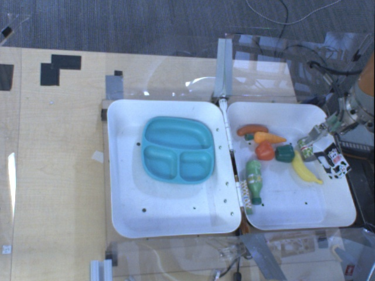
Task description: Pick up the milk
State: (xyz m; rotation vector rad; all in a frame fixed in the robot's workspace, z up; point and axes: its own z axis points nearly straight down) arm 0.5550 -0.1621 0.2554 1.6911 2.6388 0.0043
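Pale wooden bench (53, 174) under a clear sheet, grey carpet behind. On the bench, two shallow white plastic bins side by side. Grey two-finger pincer (309, 142) over the right white bin (293, 215), reaching in at a slant from the right edge. Wide or narrow: cannot tell at this size.

Small white milk carton with black cow patches (334, 160) just beside the pincer tip, on its right and a little nearer to the camera, lying on the bin floor, not held. Yellow plastic banana (306, 168) just in front of the tip, close by the carton. Dark green toy pepper (285, 153) just left of the tip, then red toy tomato (265, 151), orange toy carrot (269, 137) and brown toy sausage (252, 129) further left. Green plastic bottle (254, 180) left and nearer to the camera, close by the bin wall.

Well apart on the left, light blue divided plate (178, 149) in the left white bin (117, 157).
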